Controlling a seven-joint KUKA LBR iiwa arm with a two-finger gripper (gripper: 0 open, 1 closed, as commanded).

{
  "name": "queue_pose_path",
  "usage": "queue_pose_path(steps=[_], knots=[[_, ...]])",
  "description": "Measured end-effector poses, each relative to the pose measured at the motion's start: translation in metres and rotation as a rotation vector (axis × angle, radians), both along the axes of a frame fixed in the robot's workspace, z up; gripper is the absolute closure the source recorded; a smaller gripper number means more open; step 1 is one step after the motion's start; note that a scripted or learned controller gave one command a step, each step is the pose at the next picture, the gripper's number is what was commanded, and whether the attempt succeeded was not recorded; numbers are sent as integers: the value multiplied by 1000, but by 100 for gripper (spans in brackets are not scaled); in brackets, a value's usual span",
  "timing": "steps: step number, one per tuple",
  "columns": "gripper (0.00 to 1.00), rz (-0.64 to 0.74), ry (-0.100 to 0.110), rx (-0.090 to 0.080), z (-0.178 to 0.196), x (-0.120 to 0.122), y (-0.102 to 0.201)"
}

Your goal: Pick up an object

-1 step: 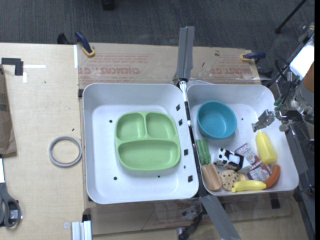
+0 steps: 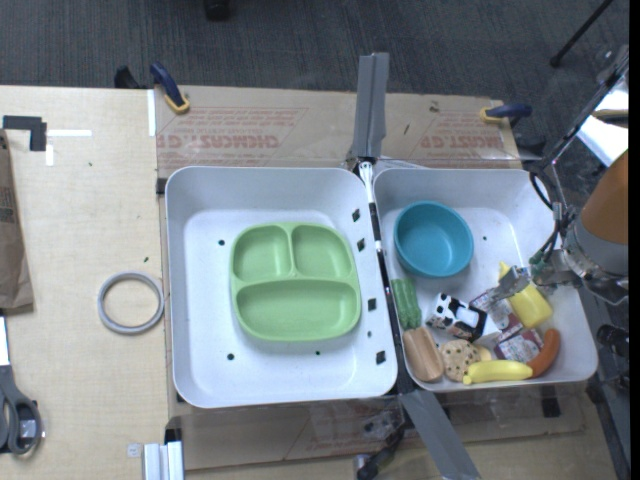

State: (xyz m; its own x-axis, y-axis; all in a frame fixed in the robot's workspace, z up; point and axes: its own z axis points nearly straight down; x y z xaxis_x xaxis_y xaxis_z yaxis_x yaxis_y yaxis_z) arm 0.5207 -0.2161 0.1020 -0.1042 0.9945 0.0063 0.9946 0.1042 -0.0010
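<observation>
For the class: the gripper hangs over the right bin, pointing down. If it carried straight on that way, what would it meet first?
Most likely the yellow block beneath the gripper, among the toy food in the right bin. Depth is hard to judge from this slanted view, so the grey piece beside it could come first.

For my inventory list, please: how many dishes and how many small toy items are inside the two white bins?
Dishes: 2, the green divided plate and the blue bowl
Small toy items: about 9, heaped by the banana; overlaps make this uncertain
Total: about 11
</observation>
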Motion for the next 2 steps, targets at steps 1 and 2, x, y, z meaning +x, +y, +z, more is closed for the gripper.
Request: queue_pose_path(steps=[1,2], knots=[[100,-4,2,-3,8,0,-2],[100,-69,2,-7,112,62,52]])
